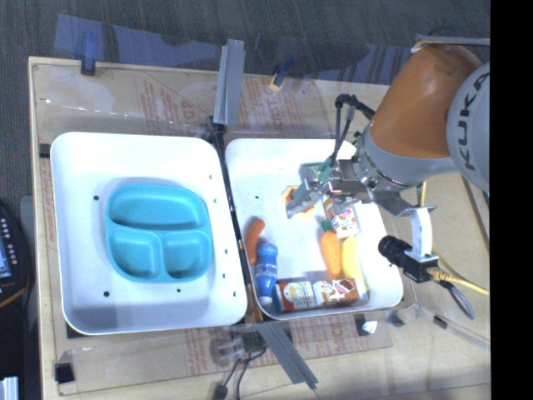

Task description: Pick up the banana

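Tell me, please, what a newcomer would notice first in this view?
Probably the bright blue divided tray sitting alone in the left white bin. Next, the grey arm with its orange band reaching in from the right, its end effector above the right bin, where a banana, a carrot and a blue bottle cluster near the front.

Robot lab, bench (125, 98), 2 white bins (75, 157), KUKA arm (433, 115)

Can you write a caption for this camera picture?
Robot hand hovers above yellow banana in right white bin.
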`<control>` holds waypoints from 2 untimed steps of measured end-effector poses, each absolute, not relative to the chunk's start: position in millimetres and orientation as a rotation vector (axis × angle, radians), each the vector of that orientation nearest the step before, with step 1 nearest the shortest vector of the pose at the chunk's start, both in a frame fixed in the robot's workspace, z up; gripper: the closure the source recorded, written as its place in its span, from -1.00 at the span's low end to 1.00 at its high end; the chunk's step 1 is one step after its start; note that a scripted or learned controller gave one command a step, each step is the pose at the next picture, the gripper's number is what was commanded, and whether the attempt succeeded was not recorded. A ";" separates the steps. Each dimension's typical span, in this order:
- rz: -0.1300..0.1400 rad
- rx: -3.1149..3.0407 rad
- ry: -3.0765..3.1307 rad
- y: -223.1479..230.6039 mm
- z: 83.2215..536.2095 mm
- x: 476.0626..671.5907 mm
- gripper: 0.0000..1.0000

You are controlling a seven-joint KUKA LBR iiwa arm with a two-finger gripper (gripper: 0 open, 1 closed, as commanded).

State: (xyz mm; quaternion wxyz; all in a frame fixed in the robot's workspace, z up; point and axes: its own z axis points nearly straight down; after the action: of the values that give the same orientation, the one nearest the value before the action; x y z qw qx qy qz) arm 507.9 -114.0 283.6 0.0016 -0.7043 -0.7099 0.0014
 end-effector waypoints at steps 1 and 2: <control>0.007 -2.204 -2.233 -113.8 293.4 508.6 1.00; 0.002 -2.137 -2.303 -114.8 307.9 558.4 1.00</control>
State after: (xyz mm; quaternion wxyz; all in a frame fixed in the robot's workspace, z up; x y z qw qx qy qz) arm 558.4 -114.8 307.9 0.0000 -0.6802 -0.7330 0.0005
